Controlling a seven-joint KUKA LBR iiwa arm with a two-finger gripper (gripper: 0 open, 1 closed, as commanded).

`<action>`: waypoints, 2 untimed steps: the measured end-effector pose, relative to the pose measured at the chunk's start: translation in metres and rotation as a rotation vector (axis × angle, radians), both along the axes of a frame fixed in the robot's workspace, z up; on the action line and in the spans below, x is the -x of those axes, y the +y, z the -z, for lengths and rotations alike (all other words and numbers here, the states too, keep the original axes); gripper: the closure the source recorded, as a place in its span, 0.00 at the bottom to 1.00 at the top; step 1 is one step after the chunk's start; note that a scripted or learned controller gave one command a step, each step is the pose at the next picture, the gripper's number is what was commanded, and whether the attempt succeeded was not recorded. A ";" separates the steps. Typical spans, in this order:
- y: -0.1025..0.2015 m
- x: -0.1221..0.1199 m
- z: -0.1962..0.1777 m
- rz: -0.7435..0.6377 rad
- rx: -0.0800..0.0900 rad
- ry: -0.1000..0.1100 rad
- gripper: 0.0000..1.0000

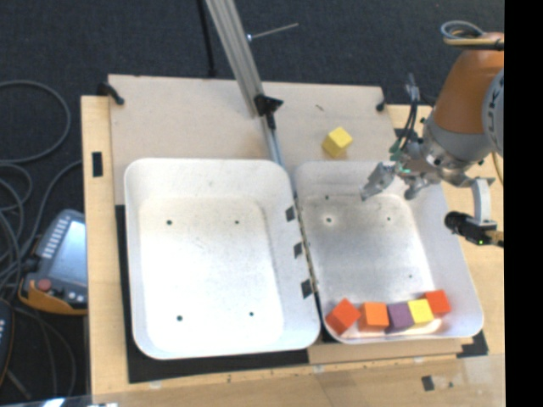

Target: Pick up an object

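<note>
The right bin (386,236) has open floor through its middle and far part. Five blocks (389,314) crowd its near wall, touching in a row. A slanted metal rail (242,53) crosses the bench behind the bins.

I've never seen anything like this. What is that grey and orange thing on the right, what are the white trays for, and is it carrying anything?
You are looking down at a slant from one camera fixed above a workbench. The grey and orange thing is a robot arm reaching in from the right. At its tip is a pincer with two fingers, spread open, with nothing between them. It hangs over the far end of the right white bin. Along that bin's near edge sits a row of small blocks: orange, purple and yellow. One yellow block lies on the bench beyond the bins. The left bin sits beside the right one.
</note>
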State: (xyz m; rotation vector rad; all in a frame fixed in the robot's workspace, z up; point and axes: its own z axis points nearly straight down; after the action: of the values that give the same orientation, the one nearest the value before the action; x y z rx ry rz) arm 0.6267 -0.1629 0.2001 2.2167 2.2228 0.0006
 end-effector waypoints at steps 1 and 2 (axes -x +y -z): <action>0.026 0.104 -0.043 0.004 -0.002 0.001 0.00; 0.029 0.065 -0.050 -0.001 0.000 -0.002 0.00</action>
State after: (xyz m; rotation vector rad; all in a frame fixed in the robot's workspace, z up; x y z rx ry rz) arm 0.5618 -0.1340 0.2501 2.2147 2.2224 0.0027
